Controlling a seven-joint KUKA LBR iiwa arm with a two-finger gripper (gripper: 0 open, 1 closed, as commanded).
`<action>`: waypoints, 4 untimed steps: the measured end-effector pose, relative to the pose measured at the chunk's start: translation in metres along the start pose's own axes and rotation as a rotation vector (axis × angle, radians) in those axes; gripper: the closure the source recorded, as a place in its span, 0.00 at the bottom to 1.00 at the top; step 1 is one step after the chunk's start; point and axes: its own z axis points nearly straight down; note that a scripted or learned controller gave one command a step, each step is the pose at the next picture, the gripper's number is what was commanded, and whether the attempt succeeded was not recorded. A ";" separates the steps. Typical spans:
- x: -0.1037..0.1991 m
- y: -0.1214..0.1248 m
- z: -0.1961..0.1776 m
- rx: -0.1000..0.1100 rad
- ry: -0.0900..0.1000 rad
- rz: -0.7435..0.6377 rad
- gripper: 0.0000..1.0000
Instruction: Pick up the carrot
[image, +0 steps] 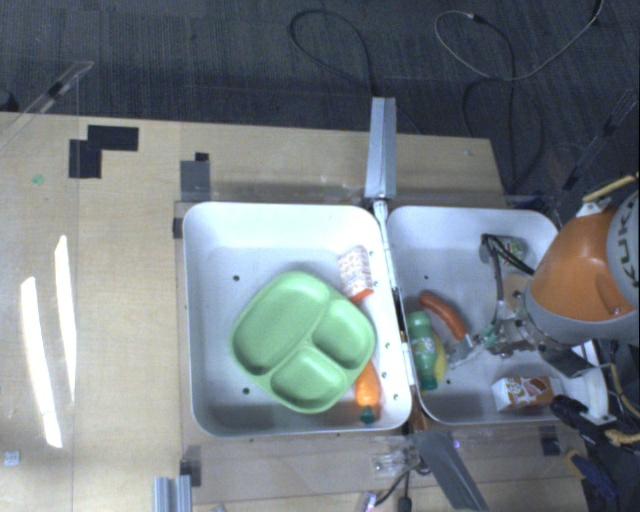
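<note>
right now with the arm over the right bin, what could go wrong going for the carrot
The carrot lies in the left bin, wedged between the green plate and the bin wall, so fingers may find little room. The gripper sits over the right bin near the sausage and green bottle, which it could bump or grab instead.

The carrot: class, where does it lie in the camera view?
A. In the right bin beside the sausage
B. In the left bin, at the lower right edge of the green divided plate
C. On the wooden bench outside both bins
B: the carrot lies in the left bin, against the lower right edge of the green divided plate.
</note>
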 end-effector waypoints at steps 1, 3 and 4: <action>0.027 0.007 -0.035 -0.002 -0.001 0.412 0.00; 0.035 0.013 0.009 -0.002 -0.002 0.794 0.00; 0.035 0.013 0.009 -0.002 -0.002 0.795 0.00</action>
